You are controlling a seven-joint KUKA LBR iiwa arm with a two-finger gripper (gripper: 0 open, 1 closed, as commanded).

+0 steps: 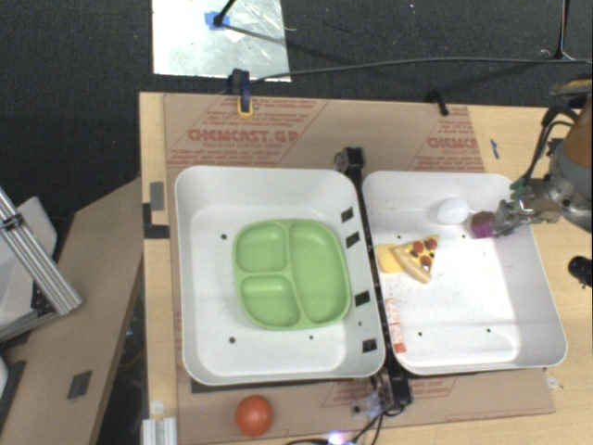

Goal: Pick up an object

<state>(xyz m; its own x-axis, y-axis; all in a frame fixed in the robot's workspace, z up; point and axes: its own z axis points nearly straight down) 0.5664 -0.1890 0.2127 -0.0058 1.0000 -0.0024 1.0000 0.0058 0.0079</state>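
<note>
Left bin [199, 248]: a green tray [291, 273] with three compartments is set at its centre.
Right bin [519, 341]: a pizza slice [417, 257] lies near the left edge, a white egg [452, 211] near the far edge, a purple piece [482, 224] just beside the egg.
Gripper [508, 219]: seen low at the right bin's far right edge, at the purple piece; contact cannot be told.
Fingers: state cannot be told.
Bench [111, 276]: a red ball [254, 415] lies at the near edge, outside the bins.
</note>
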